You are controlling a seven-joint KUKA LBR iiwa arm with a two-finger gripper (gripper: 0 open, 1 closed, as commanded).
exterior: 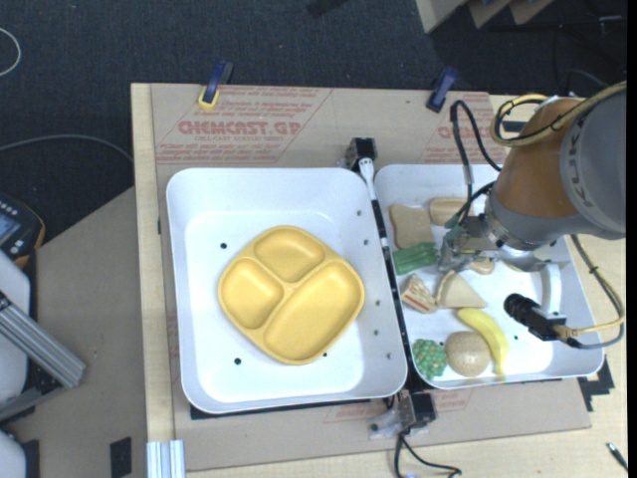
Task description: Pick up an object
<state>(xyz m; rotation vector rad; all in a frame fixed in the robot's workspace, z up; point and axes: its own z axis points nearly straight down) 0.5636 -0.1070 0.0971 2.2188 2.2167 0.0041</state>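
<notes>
Objects for picking crowd the right bin (587,361) of my 2 white bins, while the left bin (189,267) carries a yellow 3-compartment plate (290,293). My gripper (460,255) hangs low over the right bin's middle beside a green piece (414,258); its grip I cannot tell. Nearer the front lie a banana (485,333) and a tan ball (466,354).

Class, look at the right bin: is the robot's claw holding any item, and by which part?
It cannot be told. The claw is down among the food items in the right bin, but its tips are hidden.
</notes>
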